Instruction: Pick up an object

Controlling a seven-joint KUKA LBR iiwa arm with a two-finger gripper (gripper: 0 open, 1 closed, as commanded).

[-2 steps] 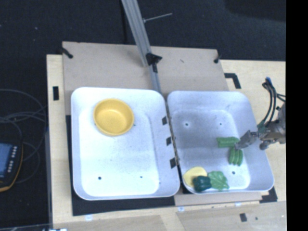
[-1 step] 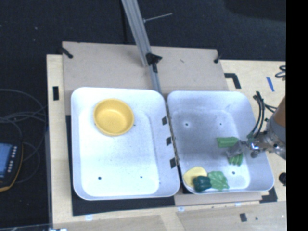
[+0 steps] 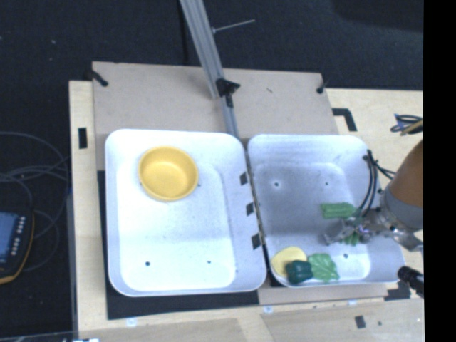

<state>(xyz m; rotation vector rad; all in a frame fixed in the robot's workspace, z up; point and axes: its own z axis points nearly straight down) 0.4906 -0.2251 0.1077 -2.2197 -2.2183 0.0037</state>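
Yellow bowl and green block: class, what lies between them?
In the camera view, bare white floor of the left bin, then the divider, separate the yellow bowl from the green block.

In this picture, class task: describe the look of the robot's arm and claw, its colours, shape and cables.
The arm enters from the right: a rounded orange band sits above a grey wrist section. Thin black cables loop along its left side down towards the claw, which is a small grey metal piece, blurry here, so finer markings cannot be made out.
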